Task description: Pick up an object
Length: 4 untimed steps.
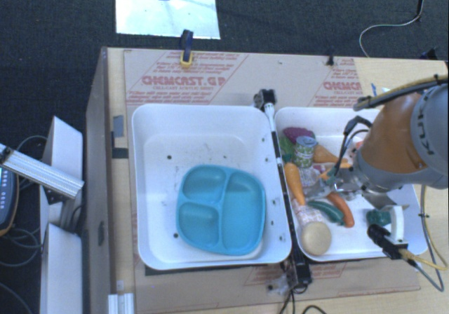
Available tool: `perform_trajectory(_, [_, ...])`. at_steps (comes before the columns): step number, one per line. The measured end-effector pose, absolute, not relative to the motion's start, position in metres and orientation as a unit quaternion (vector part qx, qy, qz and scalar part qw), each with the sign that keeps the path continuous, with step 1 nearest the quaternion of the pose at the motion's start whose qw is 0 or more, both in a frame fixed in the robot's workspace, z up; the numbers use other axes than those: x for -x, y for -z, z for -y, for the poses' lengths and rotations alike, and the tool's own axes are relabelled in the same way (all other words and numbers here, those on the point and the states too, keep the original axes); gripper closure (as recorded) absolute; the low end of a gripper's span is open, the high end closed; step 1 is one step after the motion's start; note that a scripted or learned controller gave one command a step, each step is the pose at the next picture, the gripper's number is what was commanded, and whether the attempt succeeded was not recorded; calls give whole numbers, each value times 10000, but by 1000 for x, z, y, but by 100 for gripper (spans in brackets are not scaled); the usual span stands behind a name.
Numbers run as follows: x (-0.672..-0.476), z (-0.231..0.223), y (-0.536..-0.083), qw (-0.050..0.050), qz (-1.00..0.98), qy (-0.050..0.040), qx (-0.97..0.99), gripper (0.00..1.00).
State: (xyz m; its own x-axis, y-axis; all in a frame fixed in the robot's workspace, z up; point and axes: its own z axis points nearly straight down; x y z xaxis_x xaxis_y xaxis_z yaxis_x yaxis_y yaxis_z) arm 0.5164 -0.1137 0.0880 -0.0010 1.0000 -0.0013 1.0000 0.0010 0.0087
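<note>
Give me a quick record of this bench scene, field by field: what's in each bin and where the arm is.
left bin: holds a blue divided tray, lying flat
right bin: cluttered with a carrot, small can, pale round ball, green vegetable, purple item
arm: reaching in from the right, over the right bin
gripper: hidden under the wrist; grasp cannot be judged

Tray (221,209) in left bin (158,130); food items (312,193) in right bin (414,232).

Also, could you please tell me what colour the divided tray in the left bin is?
Light blue; the tray shows plainly in the camera view.
</note>
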Motion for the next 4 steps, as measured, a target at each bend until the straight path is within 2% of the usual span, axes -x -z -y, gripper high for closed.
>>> perform_trajectory(1, [-518, 114, -99, 61, -7072, -46, -7070, 100])
perform_trajectory(2, [-518, 115, -99, 72, -7070, -41, -7072, 0])
perform_trajectory(3, [-590, 133, -84, 9, -7079, -6, -7063, 0])
perform_trajectory(4, [-656, 87, -79, -202, -7105, 115, -7033, 0])
